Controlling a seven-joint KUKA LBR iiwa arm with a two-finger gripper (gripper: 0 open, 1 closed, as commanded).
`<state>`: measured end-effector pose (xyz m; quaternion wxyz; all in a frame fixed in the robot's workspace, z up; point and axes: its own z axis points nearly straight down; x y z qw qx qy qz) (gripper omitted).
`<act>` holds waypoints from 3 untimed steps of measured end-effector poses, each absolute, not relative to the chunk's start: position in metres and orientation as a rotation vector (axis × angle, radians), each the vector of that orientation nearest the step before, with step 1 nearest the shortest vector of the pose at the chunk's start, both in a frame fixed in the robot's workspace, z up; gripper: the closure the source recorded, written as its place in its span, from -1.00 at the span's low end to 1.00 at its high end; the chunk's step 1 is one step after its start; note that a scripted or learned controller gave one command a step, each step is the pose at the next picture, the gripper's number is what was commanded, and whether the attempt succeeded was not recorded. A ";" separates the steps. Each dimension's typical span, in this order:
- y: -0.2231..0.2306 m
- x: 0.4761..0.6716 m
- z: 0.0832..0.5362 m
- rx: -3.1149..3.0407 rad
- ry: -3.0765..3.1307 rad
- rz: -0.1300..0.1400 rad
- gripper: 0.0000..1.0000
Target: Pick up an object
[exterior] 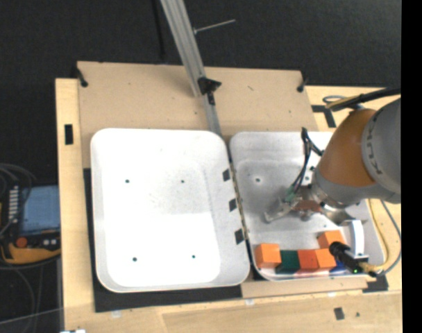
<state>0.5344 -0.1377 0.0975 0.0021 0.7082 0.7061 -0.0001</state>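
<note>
The right bin (256, 155) holds a row of blocks along its front wall: an orange block (269, 254), a dark green block (289, 261), and more orange blocks (316, 258) further right, one of them (330, 239) set slightly behind. My gripper (272, 215) hangs low over the middle of this bin, behind the row and just above the orange and green blocks in the view. It points left, and nothing shows in its grasp. The grey arm with its orange band (346, 151) covers the bin's right side.
The left white bin (159, 207) sits beside the right one, with small black clips (233, 203) along the shared edge. A slanted metal rail (187, 44) comes down from the back to the bins' junction. Cables and a blue box (41, 210) lie off the bench at left.
</note>
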 end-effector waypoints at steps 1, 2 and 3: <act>-0.138 0.536 0.109 2.231 2.204 0.006 1.00; -0.137 0.541 0.173 2.213 2.220 0.007 1.00; -0.132 0.546 0.235 2.211 2.222 0.008 1.00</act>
